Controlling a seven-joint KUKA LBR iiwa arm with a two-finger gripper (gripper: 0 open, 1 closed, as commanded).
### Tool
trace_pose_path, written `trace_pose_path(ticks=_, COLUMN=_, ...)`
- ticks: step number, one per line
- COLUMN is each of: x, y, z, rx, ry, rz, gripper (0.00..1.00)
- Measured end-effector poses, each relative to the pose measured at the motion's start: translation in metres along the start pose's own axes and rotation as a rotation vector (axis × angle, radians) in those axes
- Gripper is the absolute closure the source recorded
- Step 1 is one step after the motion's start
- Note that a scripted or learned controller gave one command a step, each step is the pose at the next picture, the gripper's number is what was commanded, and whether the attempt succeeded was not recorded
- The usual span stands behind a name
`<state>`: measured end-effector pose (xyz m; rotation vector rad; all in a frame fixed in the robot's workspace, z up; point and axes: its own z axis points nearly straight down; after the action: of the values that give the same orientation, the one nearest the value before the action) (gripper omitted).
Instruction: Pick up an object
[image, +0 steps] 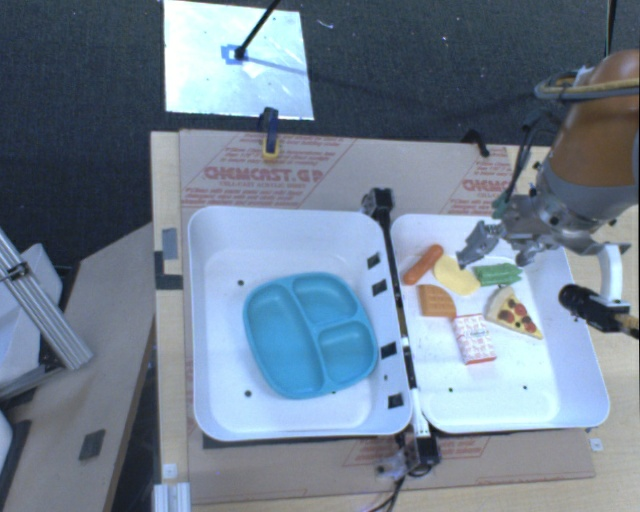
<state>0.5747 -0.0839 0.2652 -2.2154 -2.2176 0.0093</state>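
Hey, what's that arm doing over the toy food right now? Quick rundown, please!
Tool above the right bin, grip state unclear. Green piece and yellow piece just under it, nothing lifted. Hot dog and pizza slice crowd close.

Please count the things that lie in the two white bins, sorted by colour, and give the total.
Blue: 1, the divided tray in the left bin
Orange: 2, the carrot-like piece and the toast-like piece
Yellow: 1, the flat piece
Green: 1, the bar
Red and white: 1, the packet
Mixed: 1, the pizza slice
Total: 7
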Motion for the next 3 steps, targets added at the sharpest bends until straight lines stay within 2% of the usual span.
trace_pose_path(ticks=1, x=0.0, y=0.002, z=-0.005, rx=-0.011, ry=-0.001, rz=-0.002, gripper=0.0)
trace_pose_path(ticks=2, x=0.006, y=-0.005, z=0.042, rx=-0.007, ry=0.0, rz=-0.001, gripper=0.0)
trace_pose_path(ticks=3, x=-0.001, y=-0.012, z=0.095, rx=-0.006, ry=-0.001, rz=0.0, gripper=0.0)
